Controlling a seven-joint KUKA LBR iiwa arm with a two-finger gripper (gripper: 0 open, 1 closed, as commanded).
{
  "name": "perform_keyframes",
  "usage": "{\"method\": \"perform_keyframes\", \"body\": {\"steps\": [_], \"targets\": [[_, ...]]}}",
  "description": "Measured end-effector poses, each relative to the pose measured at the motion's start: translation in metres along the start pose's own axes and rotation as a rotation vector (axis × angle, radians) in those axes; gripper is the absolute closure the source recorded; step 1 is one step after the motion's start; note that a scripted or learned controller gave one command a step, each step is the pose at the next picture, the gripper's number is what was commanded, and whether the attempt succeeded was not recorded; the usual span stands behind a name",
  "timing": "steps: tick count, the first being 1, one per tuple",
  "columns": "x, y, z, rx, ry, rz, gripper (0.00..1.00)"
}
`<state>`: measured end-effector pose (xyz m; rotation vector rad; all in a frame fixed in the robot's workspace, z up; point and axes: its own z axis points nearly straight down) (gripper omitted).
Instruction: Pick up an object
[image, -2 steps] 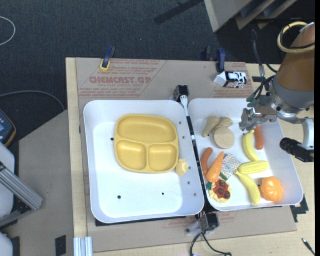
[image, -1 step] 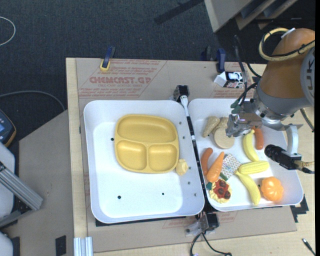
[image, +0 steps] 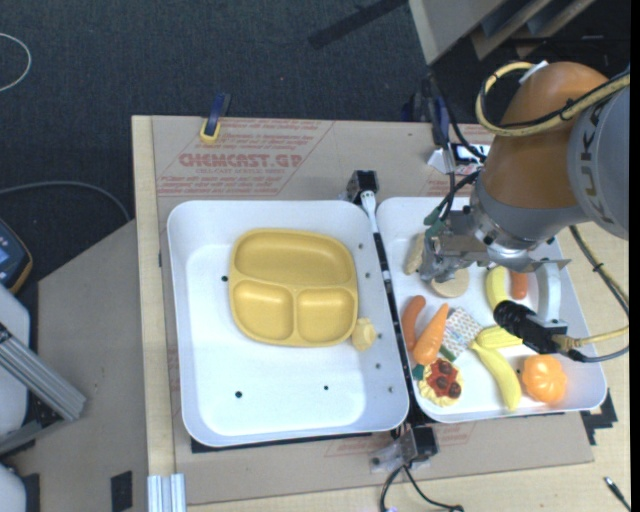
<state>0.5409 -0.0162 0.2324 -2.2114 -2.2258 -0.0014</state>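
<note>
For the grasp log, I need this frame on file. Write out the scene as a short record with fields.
left bin: holds a yellow divided tray; a small pale yellow piece sits at the tray's right edge
right bin: toy food, including carrots, a banana, an orange fruit and a pizza slice
gripper: low over the far left part of the right bin, beside a pale round piece
grasp: cannot tell from this view
</note>
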Motion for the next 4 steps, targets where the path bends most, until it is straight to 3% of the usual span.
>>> {"method": "perform_keyframes", "body": {"steps": [1, 4], "targets": [[0.0187, 0.0023, 0.0188, 0.002, -0.002, 0.004, 1.00], [0.0150, -0.0024, 0.0177, 0.001, -0.003, 0.006, 1.00]]}}
